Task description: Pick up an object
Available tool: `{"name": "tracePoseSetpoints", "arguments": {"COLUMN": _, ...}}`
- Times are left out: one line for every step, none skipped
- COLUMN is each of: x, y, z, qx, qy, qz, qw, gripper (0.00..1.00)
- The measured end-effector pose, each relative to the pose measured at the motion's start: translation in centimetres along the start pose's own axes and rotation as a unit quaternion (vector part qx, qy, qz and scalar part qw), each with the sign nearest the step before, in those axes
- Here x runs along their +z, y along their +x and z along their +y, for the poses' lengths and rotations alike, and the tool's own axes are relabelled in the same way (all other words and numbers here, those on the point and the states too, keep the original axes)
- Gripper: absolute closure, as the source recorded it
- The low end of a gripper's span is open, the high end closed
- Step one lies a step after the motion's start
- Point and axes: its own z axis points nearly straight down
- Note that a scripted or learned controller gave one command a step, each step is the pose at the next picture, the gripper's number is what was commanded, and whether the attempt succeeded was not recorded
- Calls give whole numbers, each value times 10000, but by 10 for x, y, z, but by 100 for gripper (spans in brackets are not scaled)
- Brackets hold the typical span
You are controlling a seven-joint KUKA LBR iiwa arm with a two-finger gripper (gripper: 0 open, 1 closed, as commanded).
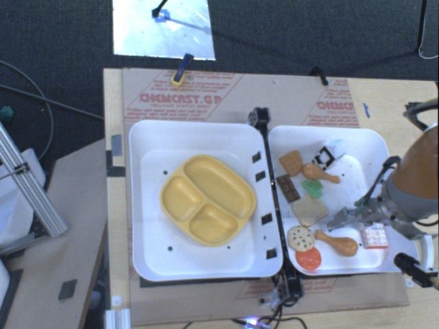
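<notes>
Yellow divided plate [208, 199] in left bin [147, 184], blue-yellow clamp [182, 69], shiny metal sheet [163, 18] — behind bench

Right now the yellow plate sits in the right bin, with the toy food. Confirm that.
Wrong bin. The camera view shows the yellow plate in the left bin, alone; the toy food lies in the right bin.

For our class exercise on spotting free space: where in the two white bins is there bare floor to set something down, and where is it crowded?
Left white bin: bare floor rings the yellow three-compartment plastic plate, widest along its top and left. Right white bin: the toy food crowds the left and bottom, from the tan cracker to the red tomato slice; a bare patch lies near the upper right.
</notes>
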Motion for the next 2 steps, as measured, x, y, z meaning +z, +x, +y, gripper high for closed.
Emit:
{"name": "tracePoseSetpoints", "arguments": {"x": 0, "y": 0, "z": 0, "qx": 0, "qy": 0, "qz": 0, "qw": 10000, "gripper": 0}}
{"name": "tracePoseSetpoints", "arguments": {"x": 0, "y": 0, "z": 0, "qx": 1, "qy": -1, "qz": -1, "qw": 10000, "gripper": 0}}
